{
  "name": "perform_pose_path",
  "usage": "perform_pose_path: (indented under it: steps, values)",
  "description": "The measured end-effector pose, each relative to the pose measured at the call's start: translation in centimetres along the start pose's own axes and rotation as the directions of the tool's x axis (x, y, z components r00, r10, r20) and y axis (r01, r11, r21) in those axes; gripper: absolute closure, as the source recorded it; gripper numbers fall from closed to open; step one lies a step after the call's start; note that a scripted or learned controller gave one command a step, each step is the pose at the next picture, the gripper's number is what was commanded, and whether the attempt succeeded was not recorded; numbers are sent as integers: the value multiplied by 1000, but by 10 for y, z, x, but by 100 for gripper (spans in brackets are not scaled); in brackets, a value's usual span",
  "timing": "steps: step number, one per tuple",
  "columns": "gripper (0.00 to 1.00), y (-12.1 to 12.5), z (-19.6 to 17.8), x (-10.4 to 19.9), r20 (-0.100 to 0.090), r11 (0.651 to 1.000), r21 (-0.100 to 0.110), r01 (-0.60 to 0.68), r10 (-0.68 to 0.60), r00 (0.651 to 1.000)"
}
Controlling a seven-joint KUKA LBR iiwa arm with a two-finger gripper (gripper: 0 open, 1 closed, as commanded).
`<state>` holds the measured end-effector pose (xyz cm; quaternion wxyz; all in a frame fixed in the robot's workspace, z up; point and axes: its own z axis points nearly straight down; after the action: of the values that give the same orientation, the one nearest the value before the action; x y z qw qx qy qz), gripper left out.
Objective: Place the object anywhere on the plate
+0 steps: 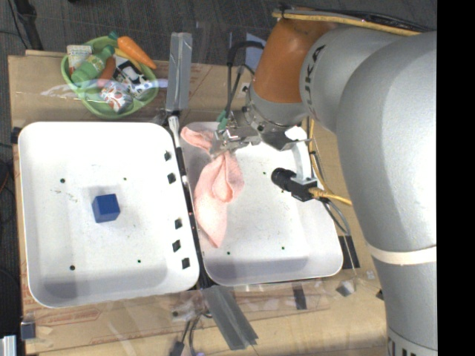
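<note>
Object candidates, left to right. Green bowl [110, 80] sits off the bench's far-left corner, outside both bins, heaped with toy food (a carrot and a green bottle show) and wrappers; judged a spare-parts stash, parked clear of the work area. Left bin [52, 221] holds one blue cube [106, 207], resting flat near the middle, well apart from the arm. Right bin [297, 251] holds a pink cloth [217, 184]: its top corner is bunched up at the gripper [226, 138], and the rest hangs and trails down along the bin's left wall. That lifted, draped shape suggests the cloth is the object being handled and is pinched at the corner, but the fingertips are hidden by cloth and wrist hardware, so whether they are spread or pressed together cannot be told. No plate identified with certainty.
</note>
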<state>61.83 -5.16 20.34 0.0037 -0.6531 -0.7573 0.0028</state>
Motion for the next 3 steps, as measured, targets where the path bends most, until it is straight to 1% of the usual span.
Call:
perform_pose_path:
  steps: [1,2,3]
  values:
    - [100,0,-26,1,1,1000,-2,10,-10,1000]
    - [100,-19,-33,51,2,915,0,403,-403,915]
    - [100,-45,-20,99,2,681,1,732,-732,681]
